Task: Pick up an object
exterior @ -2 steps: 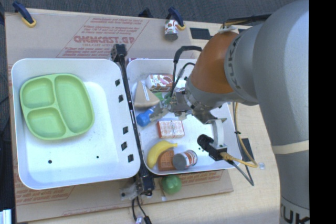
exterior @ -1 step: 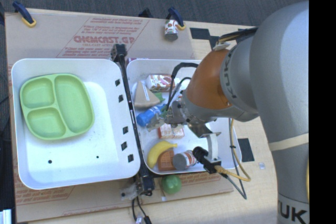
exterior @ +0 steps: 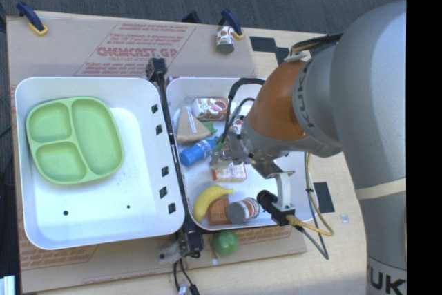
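Grey iiwa arm (exterior: 366, 114) fills right side, nearest lens; gripper (exterior: 231, 148) sits low in right bin (exterior: 297, 169) among clutter, fingers hidden under wrist, spread or shut cannot tell. Likely target: small red-white packet (exterior: 230, 172) just under gripper, looks light, crinkly, best pinched across short edges. Blue bottle (exterior: 195, 152) just left of gripper, banana (exterior: 209, 199) and can (exterior: 243, 211) below it, snack pack (exterior: 210, 108) above. Green divided tray (exterior: 74, 139) in left bin (exterior: 138, 217), well apart. Green ball (exterior: 224, 242) outside bins.
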Robot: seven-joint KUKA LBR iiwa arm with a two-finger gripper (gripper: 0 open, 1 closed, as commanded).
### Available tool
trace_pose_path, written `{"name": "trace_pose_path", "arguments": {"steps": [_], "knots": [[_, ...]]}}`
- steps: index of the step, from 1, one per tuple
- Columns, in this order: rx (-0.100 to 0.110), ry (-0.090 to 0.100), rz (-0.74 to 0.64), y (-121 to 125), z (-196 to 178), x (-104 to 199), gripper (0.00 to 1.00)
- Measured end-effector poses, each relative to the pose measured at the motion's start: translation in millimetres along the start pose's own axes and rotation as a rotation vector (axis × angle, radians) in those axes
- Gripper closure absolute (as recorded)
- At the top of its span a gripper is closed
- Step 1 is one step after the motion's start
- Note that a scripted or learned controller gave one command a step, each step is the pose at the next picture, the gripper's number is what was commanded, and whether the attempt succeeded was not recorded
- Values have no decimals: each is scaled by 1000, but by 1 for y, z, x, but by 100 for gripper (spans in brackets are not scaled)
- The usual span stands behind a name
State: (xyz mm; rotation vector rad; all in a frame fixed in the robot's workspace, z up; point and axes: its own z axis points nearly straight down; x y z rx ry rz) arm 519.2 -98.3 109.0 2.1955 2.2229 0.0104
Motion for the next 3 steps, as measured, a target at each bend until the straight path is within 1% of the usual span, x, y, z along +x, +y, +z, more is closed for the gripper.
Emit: {"name": "trace_pose_path", "arguments": {"steps": [1, 2, 3], "knots": [[18, 7, 9, -23, -47, -59, 100], [14, 6, 7, 45, -135, -105, 100], [14, 7, 6, 130, -122, -114, 100]]}}
